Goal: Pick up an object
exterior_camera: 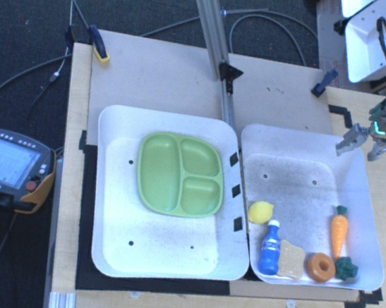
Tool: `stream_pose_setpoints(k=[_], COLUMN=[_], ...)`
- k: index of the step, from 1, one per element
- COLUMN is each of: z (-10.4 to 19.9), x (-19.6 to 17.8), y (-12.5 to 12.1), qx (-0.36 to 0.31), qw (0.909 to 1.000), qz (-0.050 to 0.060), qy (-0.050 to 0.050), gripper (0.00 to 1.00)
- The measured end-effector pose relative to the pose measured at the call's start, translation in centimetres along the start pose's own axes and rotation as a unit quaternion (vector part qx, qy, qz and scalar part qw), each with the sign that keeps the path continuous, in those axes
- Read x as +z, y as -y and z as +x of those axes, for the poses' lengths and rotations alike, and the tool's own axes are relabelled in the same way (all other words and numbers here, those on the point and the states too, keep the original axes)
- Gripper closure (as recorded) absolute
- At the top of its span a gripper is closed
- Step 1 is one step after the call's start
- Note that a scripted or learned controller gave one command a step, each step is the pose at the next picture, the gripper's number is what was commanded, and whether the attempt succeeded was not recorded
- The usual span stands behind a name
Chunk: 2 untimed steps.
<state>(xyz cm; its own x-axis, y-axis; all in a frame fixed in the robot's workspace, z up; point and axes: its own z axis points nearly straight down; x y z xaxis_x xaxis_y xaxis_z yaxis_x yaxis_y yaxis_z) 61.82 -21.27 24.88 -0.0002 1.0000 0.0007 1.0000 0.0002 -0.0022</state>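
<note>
one tool (pixel 364 145), fingers spread and holding nothing, above right bin's (pixel 300 154) far-right rim; carrot (pixel 338 233) well below

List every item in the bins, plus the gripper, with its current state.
gripper: open, holding nothing, above right bin's far corner
green plate: flat in left bin
lemon: resting in right bin
blue bottle: lying down
bread slice: lying beside bottle
donut: flat
carrot: lying down

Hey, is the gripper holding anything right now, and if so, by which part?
Nothing is held. The gripper hovers open over the right bin's far corner, with nothing between its fingers.
</note>
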Motion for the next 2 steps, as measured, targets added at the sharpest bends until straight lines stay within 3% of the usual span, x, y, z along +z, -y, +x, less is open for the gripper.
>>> stream_pose_setpoints(k=[1,2], z=[0.0,0.0], x=[-0.1,5.8], y=[-0.1,-0.8], qx=[0.000,-0.001], qw=[1.0000,1.0000], qz=[-0.001,0.001], qy=[0.000,0.000], gripper=[0.00,0.00])
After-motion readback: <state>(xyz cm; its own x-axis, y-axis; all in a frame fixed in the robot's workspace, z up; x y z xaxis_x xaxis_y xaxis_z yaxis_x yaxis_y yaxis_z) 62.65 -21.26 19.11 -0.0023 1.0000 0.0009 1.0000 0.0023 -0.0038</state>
